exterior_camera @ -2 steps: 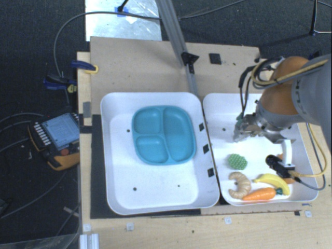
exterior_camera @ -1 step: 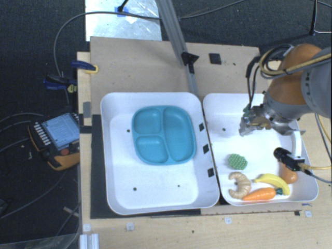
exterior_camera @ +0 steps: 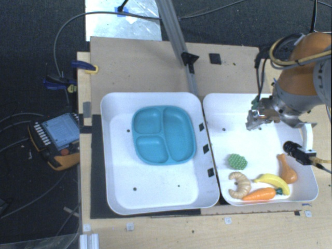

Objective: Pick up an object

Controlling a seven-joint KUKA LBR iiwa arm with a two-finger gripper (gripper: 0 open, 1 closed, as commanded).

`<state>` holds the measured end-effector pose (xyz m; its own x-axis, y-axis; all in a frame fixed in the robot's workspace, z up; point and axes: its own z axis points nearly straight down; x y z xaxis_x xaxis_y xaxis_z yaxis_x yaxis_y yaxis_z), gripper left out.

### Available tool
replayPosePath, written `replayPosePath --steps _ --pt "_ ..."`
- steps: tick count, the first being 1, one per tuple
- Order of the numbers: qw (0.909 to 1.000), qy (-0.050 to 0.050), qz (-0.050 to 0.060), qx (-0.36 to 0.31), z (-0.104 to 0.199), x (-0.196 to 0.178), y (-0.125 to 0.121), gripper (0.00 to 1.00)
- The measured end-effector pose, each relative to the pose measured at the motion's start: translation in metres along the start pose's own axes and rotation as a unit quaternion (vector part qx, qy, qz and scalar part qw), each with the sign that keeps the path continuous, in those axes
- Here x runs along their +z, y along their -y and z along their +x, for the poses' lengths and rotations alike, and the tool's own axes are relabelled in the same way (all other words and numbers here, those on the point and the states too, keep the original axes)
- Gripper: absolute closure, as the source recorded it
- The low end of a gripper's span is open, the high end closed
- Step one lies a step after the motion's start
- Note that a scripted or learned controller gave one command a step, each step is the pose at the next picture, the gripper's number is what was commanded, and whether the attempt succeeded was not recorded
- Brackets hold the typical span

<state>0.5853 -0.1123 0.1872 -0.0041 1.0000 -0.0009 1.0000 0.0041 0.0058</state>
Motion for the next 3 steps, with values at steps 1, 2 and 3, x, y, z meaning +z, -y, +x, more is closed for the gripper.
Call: replayPosePath --steps 1,2,3 --pt "1.0 0.0 -0.001 -0.001 0.0 -0.054 -0.002 1.0" --pt "1.0 -0.002 0.002 -0.003 0.053 -0.062 0.012 1.0" --pt "1.0 -0.002 0.003 -0.003 0.113 -0.059 0.03 1.0"
